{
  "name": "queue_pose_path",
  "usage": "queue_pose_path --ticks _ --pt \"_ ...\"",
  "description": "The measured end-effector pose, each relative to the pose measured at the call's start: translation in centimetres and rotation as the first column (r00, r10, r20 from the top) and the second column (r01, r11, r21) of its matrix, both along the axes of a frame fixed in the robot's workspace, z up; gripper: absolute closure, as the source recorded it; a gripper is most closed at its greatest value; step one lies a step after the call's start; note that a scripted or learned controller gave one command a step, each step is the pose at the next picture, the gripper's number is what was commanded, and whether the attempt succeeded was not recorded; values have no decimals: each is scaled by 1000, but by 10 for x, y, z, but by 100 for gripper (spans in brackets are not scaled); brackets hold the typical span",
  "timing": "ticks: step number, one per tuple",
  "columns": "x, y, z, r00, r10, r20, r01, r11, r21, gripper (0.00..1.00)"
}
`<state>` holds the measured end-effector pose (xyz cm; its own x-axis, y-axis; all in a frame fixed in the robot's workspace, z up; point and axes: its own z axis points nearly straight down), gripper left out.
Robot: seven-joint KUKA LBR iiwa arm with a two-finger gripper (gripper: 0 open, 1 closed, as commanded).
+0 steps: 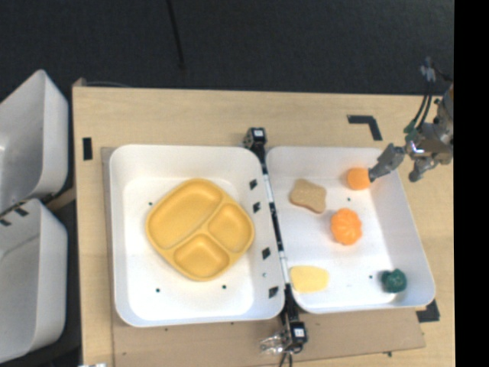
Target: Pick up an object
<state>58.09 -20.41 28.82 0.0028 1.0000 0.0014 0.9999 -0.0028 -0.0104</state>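
Observation:
The right bin holds a tan bread-shaped piece, a small orange ball, a larger ridged orange fruit, a pale yellow piece and a small dark green object. My gripper hovers over the bin's far right corner, open, its two fingers spread with nothing between them. Its left finger ends just right of the small orange ball.
A yellow divided plate lies in the middle of the left bin. A black-clipped divider separates the two bins. Two white containers stand off the bench at the left.

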Motion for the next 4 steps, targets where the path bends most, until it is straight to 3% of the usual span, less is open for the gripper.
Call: queue_pose_path --ticks 1,2,4 --pt "2 1 7 1000 4 12 -4 1000 -3 0" --pt "-5 -9 -46 1000 1 7 -1 1000 -4 0" --pt "7 -21 -158 1000 -1 8 1 1000 -4 0"
